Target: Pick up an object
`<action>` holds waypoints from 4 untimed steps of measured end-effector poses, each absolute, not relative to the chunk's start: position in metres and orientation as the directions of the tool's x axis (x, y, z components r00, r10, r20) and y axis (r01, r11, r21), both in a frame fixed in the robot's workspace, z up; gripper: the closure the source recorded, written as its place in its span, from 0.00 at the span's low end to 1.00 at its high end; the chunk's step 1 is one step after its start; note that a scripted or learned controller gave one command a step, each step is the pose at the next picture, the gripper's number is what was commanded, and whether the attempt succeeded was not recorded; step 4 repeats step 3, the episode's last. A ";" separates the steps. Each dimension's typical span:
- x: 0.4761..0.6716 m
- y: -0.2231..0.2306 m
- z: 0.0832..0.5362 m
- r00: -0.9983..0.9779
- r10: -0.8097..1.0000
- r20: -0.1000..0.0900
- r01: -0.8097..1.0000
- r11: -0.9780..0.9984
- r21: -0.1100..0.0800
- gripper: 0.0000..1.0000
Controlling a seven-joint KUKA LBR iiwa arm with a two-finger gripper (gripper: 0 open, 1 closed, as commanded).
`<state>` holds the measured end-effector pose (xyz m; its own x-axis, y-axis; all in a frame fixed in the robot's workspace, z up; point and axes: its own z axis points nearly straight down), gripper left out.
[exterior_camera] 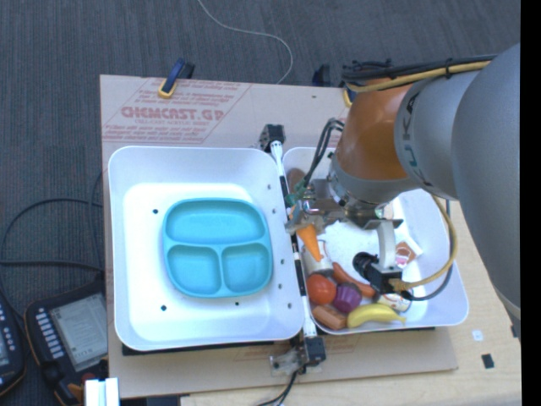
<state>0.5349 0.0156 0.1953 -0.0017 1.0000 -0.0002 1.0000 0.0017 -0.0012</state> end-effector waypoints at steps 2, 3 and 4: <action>0.536 0.015 0.214 -0.002 1.000 -0.001 1.000 0.002 -0.002 1.00; 0.536 0.015 0.224 -0.003 1.000 -0.002 1.000 0.003 -0.002 1.00; 0.536 0.015 0.224 -0.003 1.000 -0.002 1.000 0.003 -0.002 1.00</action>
